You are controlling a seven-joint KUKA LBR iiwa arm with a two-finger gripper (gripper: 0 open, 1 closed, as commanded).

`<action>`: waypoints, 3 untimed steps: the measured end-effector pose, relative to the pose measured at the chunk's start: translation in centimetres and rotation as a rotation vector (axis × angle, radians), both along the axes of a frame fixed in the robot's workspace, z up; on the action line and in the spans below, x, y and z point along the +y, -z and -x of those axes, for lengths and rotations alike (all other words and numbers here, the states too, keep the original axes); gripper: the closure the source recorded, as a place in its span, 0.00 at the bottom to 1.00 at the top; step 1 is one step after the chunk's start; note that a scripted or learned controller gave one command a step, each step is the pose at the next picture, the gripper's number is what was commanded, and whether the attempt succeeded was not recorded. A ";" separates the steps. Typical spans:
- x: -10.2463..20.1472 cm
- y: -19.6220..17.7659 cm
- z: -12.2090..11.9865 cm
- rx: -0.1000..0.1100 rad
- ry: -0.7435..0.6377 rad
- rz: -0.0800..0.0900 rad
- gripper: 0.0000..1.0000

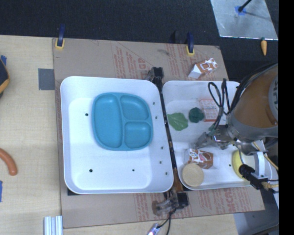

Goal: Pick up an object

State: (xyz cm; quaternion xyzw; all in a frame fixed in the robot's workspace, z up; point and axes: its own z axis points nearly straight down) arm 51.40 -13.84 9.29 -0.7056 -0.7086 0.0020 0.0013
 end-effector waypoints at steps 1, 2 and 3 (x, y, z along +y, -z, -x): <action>-0.8 0.1 -7.1 -0.003 0.001 -0.001 0.00; -2.5 0.1 -12.0 -0.003 -0.001 -0.001 0.00; 1.9 0.3 -13.9 0.009 0.000 0.001 0.00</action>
